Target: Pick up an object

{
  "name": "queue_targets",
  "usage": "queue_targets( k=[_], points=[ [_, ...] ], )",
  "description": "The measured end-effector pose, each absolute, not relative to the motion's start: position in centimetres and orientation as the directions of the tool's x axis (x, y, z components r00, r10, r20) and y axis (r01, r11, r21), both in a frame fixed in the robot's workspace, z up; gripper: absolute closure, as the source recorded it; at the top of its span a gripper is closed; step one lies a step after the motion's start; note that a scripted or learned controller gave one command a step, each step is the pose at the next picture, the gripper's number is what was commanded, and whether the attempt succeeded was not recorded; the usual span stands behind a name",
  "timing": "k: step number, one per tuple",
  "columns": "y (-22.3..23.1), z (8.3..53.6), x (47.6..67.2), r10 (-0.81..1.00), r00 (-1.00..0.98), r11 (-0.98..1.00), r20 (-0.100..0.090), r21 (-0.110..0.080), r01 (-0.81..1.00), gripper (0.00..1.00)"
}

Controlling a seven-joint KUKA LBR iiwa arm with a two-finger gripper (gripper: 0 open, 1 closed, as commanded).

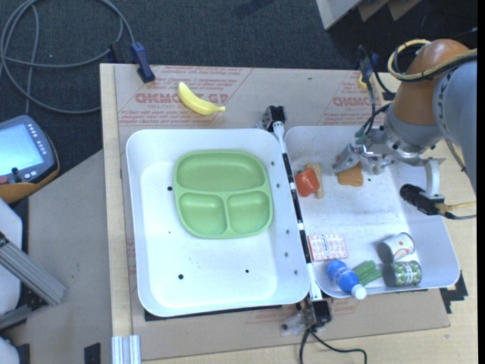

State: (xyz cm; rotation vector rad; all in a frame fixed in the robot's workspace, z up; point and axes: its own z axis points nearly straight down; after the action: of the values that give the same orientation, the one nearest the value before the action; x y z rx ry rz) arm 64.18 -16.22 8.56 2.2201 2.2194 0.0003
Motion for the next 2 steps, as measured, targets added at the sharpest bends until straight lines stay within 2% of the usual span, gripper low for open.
queue_targets(
  k=[1, 2],
  points=[
    [-16.17, 9.6, 64.26, 1.0, 0.0, 0.0, -0.002, 0.005, 1.0, 1.0],
    [-16.17, 9.58, 64.25, 1.0, 0.0, 0.0, -0.002, 0.004, 1.0, 0.0]
  ],
)
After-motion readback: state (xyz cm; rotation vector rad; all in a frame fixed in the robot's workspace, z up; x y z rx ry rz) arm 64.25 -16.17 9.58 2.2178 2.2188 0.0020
